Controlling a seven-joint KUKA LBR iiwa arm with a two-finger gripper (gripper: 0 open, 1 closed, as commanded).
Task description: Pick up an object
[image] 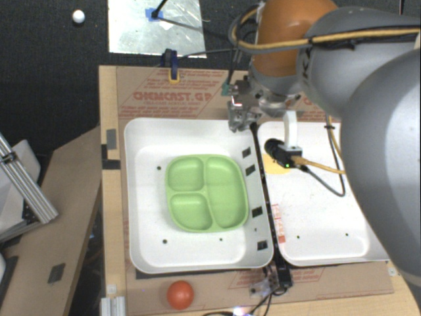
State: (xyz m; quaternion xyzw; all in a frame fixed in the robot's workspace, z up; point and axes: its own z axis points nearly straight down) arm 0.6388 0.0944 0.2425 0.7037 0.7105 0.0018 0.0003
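A green divided plate [205,193] lies flat in the middle of the left white bin [141,176]. My gripper [238,118] hangs over the back right corner of that bin, close to the divider between the two bins and behind the plate. Nothing shows in its grasp. In the right bin [322,236], a small yellow-green patch [287,166] peeks out below the wrist; most of it is hidden and I cannot tell what it is.
An orange ball [179,294] rests on the bench in front of the left bin, outside it. A blue clamp [171,63] stands behind the bins. The grey arm covers the right bin's back and right side. A metal frame [26,183] stands at the left.
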